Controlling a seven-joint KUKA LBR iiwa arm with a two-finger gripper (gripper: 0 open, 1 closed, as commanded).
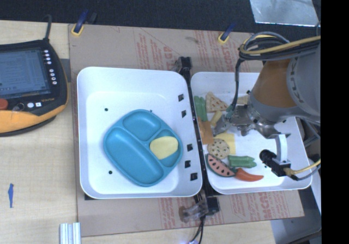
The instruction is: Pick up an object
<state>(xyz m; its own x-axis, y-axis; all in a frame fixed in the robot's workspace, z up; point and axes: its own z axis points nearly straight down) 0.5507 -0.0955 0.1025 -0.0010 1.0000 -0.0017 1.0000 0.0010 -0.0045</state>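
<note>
Hovering claw (224, 124) among toy food (221, 148)

Arm (289, 82) hides right bin's (294, 183) far corner.

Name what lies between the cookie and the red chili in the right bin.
In the camera view, a watermelon slice and a green pepper lie between the cookie and the chili.

Open floor is left along the upper and left margins of the left bin (92, 90) around the blue divided plate (139, 147), whereas the right bin (297, 180) is crowded by toy foods (221, 147) along its left side and overhung by the arm (283, 87).
</note>
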